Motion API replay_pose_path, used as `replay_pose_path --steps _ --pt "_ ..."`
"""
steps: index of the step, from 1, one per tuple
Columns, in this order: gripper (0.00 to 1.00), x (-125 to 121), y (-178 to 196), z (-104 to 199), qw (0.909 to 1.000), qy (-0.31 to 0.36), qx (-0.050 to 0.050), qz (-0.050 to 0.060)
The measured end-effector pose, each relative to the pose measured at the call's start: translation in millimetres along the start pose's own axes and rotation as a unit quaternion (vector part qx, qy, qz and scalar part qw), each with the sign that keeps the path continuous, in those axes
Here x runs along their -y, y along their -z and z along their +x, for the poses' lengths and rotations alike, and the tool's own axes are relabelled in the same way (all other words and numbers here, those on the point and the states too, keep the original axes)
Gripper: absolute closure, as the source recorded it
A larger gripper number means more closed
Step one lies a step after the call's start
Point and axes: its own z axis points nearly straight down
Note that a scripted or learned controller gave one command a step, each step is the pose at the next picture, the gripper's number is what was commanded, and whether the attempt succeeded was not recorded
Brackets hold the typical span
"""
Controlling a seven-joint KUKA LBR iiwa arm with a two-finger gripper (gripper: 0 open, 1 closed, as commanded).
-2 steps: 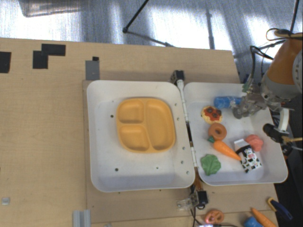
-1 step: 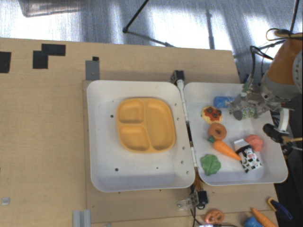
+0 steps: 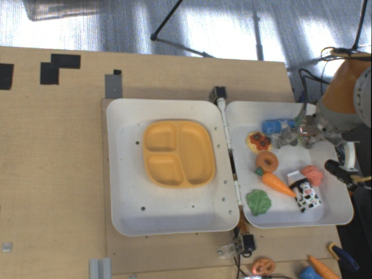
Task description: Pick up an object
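The right bin [image 3: 334, 217] holds several toy foods: a blue object [image 3: 273, 125] at the back, a pizza slice [image 3: 258, 140], a brown donut [image 3: 267, 161], an orange carrot [image 3: 278, 184], a green leafy piece [image 3: 258, 201], a pink piece [image 3: 313, 174] and a cow-patterned carton [image 3: 306, 196]. My gripper [image 3: 292, 136] reaches in from the right, low over the back of this bin. It sits just right of the blue object and the pizza slice. Its tip is a grey blur.
The left bin [image 3: 125, 214] holds a yellow divided plate [image 3: 176, 153]. A pretzel toy [image 3: 263, 266] and an orange item [image 3: 318, 268] lie on the bench in front of the right bin. Black cables run along the bin's right side.
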Motion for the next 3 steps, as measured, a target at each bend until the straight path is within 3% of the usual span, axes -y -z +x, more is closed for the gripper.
replay_pose_path --steps 1,2,3 --pt "0.00 -48 -2 23 0.9897 0.143 -0.001 0.008" --pt "1.00 -50 11 23 0.9896 0.144 0.000 0.004" --pt "1.00 -28 95 58 0.9951 -0.098 0.000 0.000"
